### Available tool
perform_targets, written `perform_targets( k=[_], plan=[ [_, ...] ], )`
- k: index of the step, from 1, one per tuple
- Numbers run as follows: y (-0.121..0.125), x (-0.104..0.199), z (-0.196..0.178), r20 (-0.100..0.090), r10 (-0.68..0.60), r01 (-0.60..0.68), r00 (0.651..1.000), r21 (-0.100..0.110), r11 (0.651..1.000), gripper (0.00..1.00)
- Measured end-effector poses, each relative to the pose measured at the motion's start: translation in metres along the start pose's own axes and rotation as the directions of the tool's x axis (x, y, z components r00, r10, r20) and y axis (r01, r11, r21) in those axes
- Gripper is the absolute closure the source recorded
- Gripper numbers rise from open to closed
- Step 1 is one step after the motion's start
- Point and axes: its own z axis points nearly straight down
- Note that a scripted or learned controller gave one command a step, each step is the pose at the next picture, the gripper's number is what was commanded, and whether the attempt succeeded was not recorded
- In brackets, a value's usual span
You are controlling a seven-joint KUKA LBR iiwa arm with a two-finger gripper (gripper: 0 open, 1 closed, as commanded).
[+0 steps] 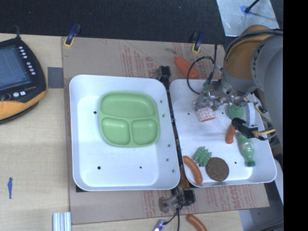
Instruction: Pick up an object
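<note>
From above, the gripper (pixel 208 101) hangs low over the right bin (pixel 192 129) near its back edge, and I cannot tell its state. A small red-and-white box (pixel 206 114) lies just beneath and in front of it. Toward the front edge lie a hot dog (pixel 192 169), green toy (pixel 202 155) and brown cookie (pixel 217 169). The left bin (pixel 86 153) holds a green divided plate (pixel 129 118).

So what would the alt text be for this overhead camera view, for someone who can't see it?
A grey robot arm with an orange band reaches from the right, its gripper low over a small pink-and-white box in the right white bin, which also holds a sausage, a brown disc and a green bottle. The left bin holds a green divided plate.
</note>
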Motion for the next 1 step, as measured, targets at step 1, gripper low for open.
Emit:
perform_targets(
  k=[1],
  plan=[
    [-0.012, 0.0997, -0.0909, -0.002, 0.004, -0.004, 1.0, -0.005, 1.0, 1.0]
  ],
)
